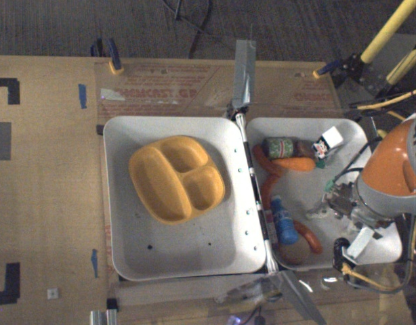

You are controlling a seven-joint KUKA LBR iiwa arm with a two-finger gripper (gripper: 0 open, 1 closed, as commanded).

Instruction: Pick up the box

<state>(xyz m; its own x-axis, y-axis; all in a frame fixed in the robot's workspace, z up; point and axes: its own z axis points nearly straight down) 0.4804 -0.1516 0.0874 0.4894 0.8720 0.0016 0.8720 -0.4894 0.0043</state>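
Over the right bin's (392, 249) near half hangs the gripper (328, 205), fingers' state impossible to tell; beyond it a carrot (294, 164) and can (278, 147), the box (328, 143) tilted at the far wall

The divided tray (177, 179) lies in the left bin (127, 249). To its right, in the right bin (387, 249), a can (278, 147) and a carrot (295, 164) lie side by side, with the box (327, 141) just right of them. A bottle (284, 223) lies nearer the camera than the carrot, and the arm (391, 175) hangs over that bin's right side.
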